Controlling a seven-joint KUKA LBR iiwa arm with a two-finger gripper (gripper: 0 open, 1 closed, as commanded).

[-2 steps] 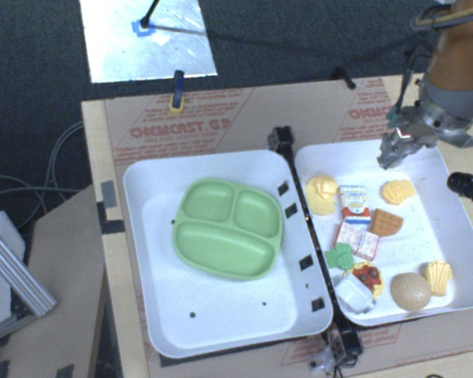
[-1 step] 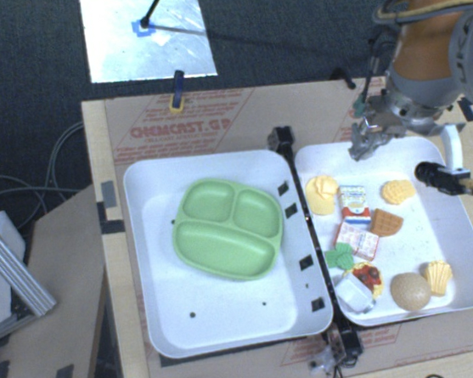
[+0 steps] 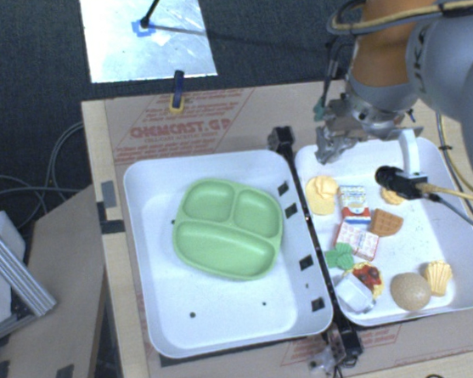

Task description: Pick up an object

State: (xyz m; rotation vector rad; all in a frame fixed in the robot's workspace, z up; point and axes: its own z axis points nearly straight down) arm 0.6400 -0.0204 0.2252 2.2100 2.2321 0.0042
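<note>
Two white bins sit side by side on a printed cardboard sheet point(image 3: 202, 115). In the left bin point(image 3: 170, 312) one green divided plate point(image 3: 228, 228) lies in the middle, with bare floor all round it, widest at 6 o'clock. The right bin point(image 3: 460, 233) is crowded down its centre. Its bare floor runs along the rim at 3 o'clock and into the corner at 11 o'clock.

The arm comes in from 3 o'clock, its orange band high over the far rim, the wrist bent downward. The gripper point(image 3: 332, 151) hangs over that bare 11 o'clock corner of the right bin. We cannot tell whether it is released or clenched, and we see nothing in it.

We count nine loose things, one of each, all in the right bin:
- a yellow lump point(image 3: 322, 192), just at the gripper's 6 o'clock and apart from it
- a small carton point(image 3: 353, 199)
- a flat printed box point(image 3: 355, 236)
- a brown wafer point(image 3: 384, 222)
- an orange piece point(image 3: 392, 197)
- a green piece point(image 3: 341, 257)
- a clear packet point(image 3: 361, 284)
- a tan ball point(image 3: 410, 291)
- a yellow ridged shell point(image 3: 438, 275)
</note>
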